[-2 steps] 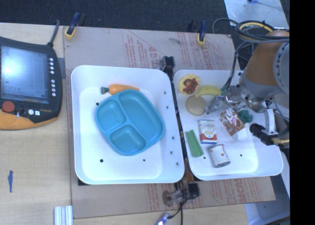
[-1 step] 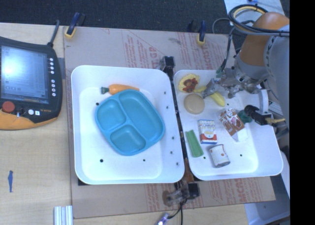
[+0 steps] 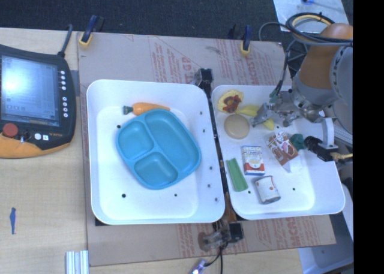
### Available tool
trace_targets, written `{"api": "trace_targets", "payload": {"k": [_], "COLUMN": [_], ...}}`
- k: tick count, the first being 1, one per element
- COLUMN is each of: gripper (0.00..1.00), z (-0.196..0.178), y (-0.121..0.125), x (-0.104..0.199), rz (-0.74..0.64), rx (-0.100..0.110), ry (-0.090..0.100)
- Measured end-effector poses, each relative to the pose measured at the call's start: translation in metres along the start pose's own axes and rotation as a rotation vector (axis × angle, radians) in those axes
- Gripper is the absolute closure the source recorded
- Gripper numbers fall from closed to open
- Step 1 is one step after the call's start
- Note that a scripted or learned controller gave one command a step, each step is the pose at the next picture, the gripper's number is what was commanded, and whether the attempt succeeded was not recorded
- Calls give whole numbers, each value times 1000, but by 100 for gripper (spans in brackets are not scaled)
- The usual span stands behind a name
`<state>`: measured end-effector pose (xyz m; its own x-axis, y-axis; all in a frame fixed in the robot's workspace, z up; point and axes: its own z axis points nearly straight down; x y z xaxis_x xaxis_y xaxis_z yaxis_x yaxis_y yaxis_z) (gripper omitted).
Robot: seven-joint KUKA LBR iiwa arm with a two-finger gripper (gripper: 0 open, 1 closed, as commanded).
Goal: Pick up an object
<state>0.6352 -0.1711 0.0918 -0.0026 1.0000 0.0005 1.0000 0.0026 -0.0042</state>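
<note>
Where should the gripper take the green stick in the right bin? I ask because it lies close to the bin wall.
Probably across the middle of the green stick, coming straight down. It lies flat and long, running up and down the view, so its narrow width suits the fingers. Its left side is near the right bin's wall and the small carton sits to its right, so clearance looks tight.

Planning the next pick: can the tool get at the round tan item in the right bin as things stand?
Probably yes. The tool hovers in the right bin, just right of the round tan item. Nothing lies on top of the item; the yellow piece and small carton sit close by but apart.
</note>
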Motion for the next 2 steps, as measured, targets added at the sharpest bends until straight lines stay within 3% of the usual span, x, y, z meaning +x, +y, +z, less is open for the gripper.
{"api": "trace_targets", "payload": {"k": [1, 2], "gripper": [0, 0], "z": [0, 0], "y": [-41, -4], "x": [-4, 15], "rz": [-2, -2], "rx": [1, -1], "ry": [-1, -1]}}
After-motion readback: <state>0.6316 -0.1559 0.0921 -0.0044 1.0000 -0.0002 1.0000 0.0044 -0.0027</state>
